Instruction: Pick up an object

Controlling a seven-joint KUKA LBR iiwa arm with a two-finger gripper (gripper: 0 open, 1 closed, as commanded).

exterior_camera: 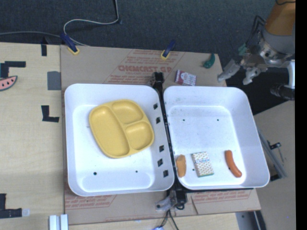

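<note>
The gripper (238,74) hangs above the bench just past the far right corner of the right bin (240,97), its two pale fingers (227,72) spread apart with nothing between them. Above it the metal wrist leads up to the orange band of the arm (280,18), which is cut off at the top right edge of the view.

In the right bin three small things lie in a row along the near wall: a short orange-brown roll-shaped piece (181,165) by the inner wall, a small boxed packet (203,164) with a pale patterned face whose print is too small to read, and an orange-red sausage-shaped item (233,163), tilted, nearest the outer wall. They sit near one another but apart.

The left bin (76,128) holds a yellow divided plate (121,127) with three compartments, lying at a slant.

Both bins rest on a cardboard sheet (96,66) printed in red; the large line seems to read "CHEMCAST GP", and the smaller lines beneath are blurred. On that sheet, just behind the right bin, lies a small dark red and white packet (185,77) — its label cannot be made out. A small green object (209,60) sits near the sheet's far right corner, too small to identify. Two yellow and blue clamps (70,43) grip the sheet's far edge, and a thin cable (91,19) loops over the dark floor behind.
</note>
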